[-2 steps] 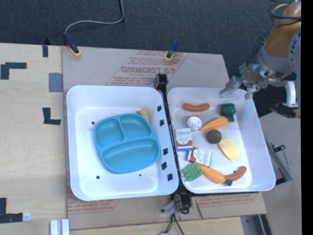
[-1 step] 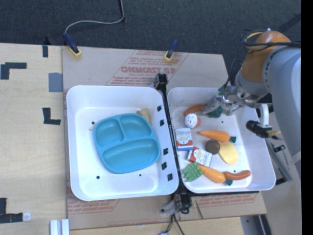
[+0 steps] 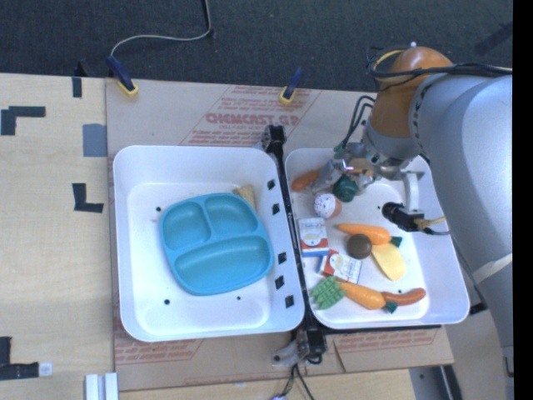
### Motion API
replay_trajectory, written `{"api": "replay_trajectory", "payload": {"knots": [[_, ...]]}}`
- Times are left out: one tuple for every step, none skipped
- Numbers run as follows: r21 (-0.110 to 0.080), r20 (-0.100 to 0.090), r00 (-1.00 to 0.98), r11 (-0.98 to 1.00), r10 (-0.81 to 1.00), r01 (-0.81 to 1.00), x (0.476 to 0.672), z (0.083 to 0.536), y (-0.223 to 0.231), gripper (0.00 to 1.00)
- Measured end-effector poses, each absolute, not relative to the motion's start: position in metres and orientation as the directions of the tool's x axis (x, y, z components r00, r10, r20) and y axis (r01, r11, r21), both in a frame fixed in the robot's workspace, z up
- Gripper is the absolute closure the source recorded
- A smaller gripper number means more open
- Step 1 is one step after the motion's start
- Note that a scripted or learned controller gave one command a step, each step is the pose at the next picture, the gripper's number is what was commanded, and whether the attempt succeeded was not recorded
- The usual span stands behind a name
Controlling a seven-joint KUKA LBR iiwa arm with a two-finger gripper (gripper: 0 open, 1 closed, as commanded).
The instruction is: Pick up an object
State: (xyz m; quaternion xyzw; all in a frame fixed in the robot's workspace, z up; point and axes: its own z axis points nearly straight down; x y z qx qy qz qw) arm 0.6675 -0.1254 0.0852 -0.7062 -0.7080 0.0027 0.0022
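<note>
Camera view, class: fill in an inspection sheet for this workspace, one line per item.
Surface: cardboard-covered bench bearing left bin and right bin, side by side.
Job's things: two carrots, white ball, brown ball, yellow piece, small cartons, all in the right bin.
Clutter: blue divided plate in the left bin.
Grippers: gripper low over the right bin's far end; finger state unclear.
Cables: one black cable behind the bench.
Surroundings: dark carpet; clamps on the cardboard edge.
</note>
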Motion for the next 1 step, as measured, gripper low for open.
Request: {"api": "replay_trajectory", "payload": {"knots": [[-0.003,-0.003,-0.003,0.003,1.000,1.000,0.6683,0.0956,-0.1259,1.00]]}}
